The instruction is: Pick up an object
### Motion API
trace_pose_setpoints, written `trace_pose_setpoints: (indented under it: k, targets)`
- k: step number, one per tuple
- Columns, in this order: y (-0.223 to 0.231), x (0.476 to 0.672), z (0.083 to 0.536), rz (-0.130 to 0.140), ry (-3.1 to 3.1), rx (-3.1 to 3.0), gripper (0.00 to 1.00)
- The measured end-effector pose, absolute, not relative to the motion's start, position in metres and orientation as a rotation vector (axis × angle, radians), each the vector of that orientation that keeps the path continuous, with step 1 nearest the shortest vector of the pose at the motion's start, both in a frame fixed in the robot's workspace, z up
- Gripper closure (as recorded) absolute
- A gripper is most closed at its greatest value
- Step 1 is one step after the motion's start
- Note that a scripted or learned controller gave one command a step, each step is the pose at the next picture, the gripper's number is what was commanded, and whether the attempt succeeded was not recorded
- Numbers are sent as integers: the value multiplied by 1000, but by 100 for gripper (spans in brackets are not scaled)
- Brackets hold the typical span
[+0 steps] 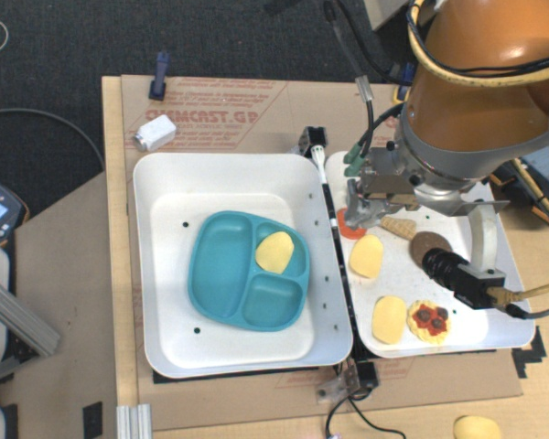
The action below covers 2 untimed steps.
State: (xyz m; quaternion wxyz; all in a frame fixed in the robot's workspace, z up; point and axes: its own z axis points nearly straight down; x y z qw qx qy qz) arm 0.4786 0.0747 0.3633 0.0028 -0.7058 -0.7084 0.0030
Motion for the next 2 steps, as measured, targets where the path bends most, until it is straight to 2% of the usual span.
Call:
trace_pose_setpoints:
  k: [1,2]
  targets:
    - [128,480,460,-19,-2233,-2218,100]
    - [125,480,465,-6,-2225,-2222,100]
